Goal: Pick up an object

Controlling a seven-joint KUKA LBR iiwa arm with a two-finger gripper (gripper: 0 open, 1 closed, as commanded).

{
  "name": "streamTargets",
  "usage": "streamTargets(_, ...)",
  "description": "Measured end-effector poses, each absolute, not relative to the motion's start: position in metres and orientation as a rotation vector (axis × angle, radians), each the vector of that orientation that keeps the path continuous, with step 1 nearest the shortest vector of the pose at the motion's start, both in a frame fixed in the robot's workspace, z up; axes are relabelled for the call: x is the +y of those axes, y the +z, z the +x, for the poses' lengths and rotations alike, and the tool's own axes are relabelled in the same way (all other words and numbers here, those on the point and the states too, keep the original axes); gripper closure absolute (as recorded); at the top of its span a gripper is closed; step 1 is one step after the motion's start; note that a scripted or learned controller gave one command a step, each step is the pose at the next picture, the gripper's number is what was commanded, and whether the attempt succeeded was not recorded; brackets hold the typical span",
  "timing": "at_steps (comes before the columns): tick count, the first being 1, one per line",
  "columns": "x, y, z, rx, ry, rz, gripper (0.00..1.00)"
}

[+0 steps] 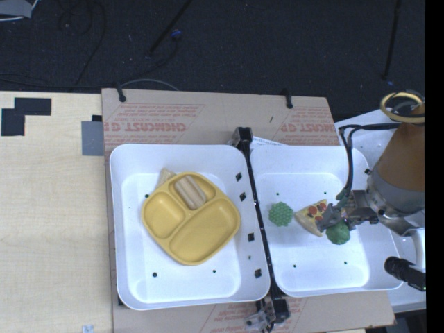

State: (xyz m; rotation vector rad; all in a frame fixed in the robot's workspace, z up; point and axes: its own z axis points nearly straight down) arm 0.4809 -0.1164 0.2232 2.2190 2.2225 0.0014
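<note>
Green lump (pixel 338 235) lies right of centre in the right bin (pixel 305 283), touching the pizza slice (pixel 313 216). Likely light, soft, roundish: you should pinch across its middle. Pincer (pixel 340 217) sits just above it; opening cannot be told.

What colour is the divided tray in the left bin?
Yellow, a plain mustard shade; the divided tray shows clearly in the camera view.

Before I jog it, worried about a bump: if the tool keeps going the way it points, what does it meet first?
Likely the pizza slice toy, right at the tool tip; the green bumpy ball lies beyond. Height is unclear, so it might pass over.
</note>
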Motion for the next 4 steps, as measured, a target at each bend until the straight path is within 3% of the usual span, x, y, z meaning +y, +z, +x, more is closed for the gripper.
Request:
streamTargets(2, -0.016, 0.218, 0.494, 2.229, -0.002, 2.22, 1.0)
streamTargets(4, 0.093, 0.206, 0.494, 2.23, -0.004, 2.22, 1.0)
